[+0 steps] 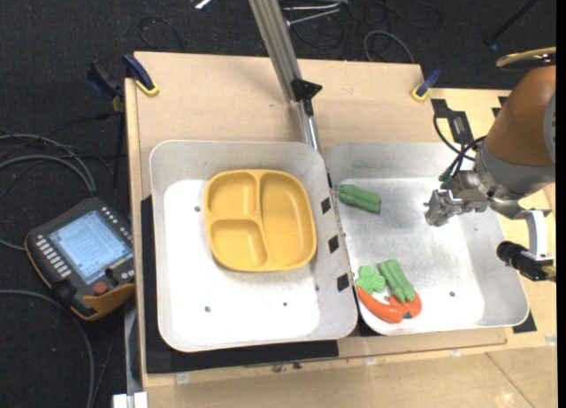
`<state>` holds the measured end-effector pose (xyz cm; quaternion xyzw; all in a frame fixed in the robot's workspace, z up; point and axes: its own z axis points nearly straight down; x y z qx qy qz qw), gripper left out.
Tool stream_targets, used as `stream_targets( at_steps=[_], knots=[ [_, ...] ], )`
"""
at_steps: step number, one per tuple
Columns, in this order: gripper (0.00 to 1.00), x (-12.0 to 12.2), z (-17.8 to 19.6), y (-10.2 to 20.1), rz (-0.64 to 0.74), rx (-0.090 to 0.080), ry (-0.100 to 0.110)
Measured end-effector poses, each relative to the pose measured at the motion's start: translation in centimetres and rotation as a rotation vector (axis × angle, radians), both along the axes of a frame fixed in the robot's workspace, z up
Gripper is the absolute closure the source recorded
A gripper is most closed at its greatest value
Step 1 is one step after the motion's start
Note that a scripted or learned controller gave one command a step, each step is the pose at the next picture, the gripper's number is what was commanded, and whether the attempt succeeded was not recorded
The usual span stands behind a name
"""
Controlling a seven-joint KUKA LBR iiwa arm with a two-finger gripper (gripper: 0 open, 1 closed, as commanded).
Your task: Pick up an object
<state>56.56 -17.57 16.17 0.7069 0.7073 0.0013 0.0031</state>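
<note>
Where the claw [439,211] hovers, green toy [360,198] lies leftward.

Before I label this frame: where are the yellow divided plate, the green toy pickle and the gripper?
yellow divided plate [262,220], camera view, centre ridge
green toy pickle [359,198], camera view, mid-body
gripper [437,211], camera view, fingertip end

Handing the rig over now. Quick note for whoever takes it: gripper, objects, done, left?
Gripper: over the right bin, nothing seen between its fingers; open or shut unclear.
Objects: green pickle-like toy at the right bin's upper left; toy carrot at its lower left edge. Yellow divided plate in the left bin.
Done: no pick yet.
Left: grasp and lift one object.
</note>
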Motion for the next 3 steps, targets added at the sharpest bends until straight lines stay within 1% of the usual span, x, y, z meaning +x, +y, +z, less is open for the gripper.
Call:
stream_targets(
  at_steps=[1,2,3],
  knots=[
    [1.0,0.1,4.3,0.0,0.002,0.001,0.001],
    [1.0,0.7,4.0,6.1,0.008,0.005,0.007],
    [1.0,1.0,5.4,10.9,0.008,0.004,0.004]
  ],
)
